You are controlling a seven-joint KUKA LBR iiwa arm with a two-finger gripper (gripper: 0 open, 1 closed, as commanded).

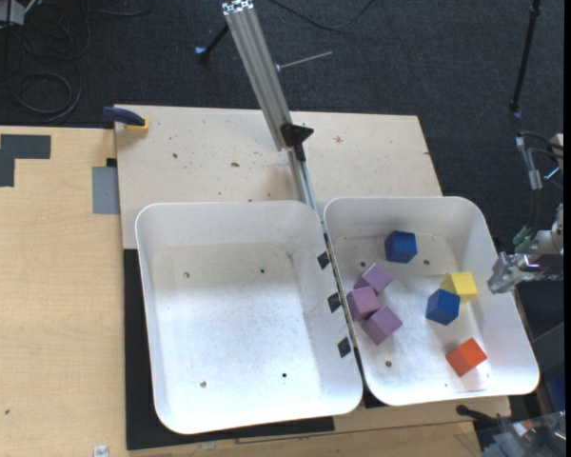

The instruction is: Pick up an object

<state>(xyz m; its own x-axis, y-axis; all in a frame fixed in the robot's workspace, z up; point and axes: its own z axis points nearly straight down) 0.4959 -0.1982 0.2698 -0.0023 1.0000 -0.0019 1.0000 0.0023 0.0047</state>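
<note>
Camera view: yellow cube [461, 285] just beside claw [510, 272], claw's state unreadable.

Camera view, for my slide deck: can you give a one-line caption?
Seven colored cubes sit in the right bin; gripper waits at its right rim.

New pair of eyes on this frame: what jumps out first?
The bright blocks clustered in the right bin: three purple blocks near its left wall, two blue blocks, a yellow block and an orange block. Next, the aluminium rail slanting up from between the bins.
</note>
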